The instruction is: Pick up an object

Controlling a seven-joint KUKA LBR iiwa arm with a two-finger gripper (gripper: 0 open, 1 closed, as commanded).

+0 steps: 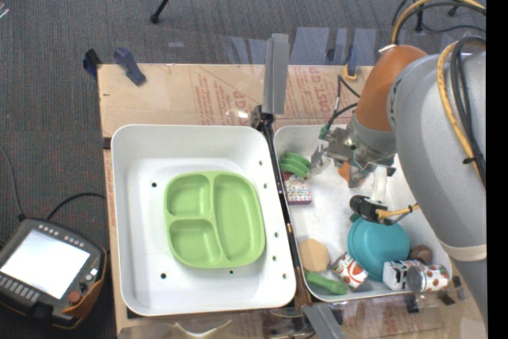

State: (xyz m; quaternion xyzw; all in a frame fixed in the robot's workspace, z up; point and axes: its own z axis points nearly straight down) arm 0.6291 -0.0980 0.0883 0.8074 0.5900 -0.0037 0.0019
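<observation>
Grey carpet surrounds a wooden bench [198, 91] carrying two white bins. Over the right bin [421, 194], right of centre, the gripper [349, 163] hangs low; whether it is released or clenched cannot be told. Just left of it lie green rings [295, 164] and a small patterned box [298, 191]; lower right, a teal bowl [378, 244]. At centre-left, the left bin [135, 171] holds a green divided plate [214, 218].

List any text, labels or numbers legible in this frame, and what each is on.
None can be read for certain.
Red printing on the cardboard sheet behind the bins: upside down and too faint.
Small printed box in the right bin: pattern or text too small.
Can and white carton near the teal bowl: labels blurred.
Pendant screen: blank glare.
</observation>
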